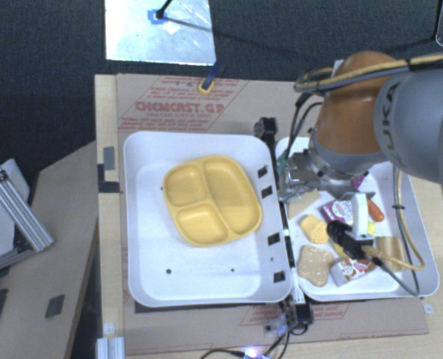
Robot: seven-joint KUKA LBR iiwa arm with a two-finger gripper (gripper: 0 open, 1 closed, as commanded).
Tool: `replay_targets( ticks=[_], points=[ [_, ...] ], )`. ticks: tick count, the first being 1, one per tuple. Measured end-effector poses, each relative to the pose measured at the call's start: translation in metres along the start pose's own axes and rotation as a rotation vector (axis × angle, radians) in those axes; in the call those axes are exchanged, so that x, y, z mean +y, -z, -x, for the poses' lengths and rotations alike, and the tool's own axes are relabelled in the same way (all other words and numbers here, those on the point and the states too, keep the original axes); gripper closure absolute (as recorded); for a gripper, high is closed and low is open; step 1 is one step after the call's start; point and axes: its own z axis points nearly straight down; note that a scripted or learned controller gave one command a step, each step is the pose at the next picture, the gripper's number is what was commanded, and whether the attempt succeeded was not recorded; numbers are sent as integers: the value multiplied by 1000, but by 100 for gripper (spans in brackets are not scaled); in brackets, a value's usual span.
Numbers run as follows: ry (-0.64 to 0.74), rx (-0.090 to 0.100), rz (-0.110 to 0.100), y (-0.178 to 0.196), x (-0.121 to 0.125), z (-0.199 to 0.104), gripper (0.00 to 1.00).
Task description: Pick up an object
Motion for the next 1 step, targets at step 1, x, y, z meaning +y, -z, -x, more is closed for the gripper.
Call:
replay_targets(
  ticks=[1],
  points=[
    [2, 1, 1, 5, -23, -60, 100]
  ],
)
